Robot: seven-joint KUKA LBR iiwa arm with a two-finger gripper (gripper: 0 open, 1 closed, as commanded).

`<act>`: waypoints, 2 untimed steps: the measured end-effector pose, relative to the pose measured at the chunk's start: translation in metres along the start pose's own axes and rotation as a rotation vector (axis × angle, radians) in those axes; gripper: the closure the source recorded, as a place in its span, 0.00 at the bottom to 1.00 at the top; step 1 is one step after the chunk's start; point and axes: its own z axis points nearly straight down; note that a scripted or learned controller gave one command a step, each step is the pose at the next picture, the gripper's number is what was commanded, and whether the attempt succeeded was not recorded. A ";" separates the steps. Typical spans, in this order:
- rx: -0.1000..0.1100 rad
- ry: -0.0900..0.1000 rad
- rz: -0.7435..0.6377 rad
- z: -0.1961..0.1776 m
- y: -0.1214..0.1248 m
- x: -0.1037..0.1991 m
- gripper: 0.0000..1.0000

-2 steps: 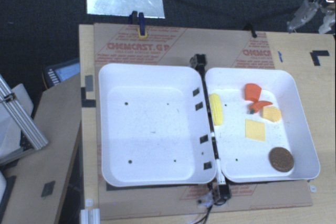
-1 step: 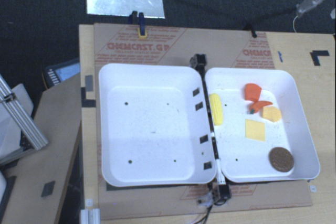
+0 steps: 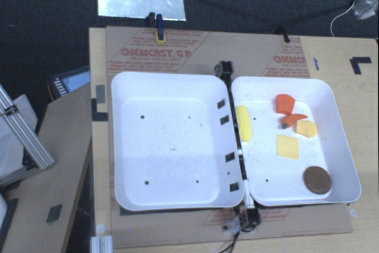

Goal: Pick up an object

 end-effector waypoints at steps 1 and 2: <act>0.005 -0.001 0.013 0.015 0.052 -0.084 1.00; 0.004 0.000 0.009 0.012 0.051 -0.095 1.00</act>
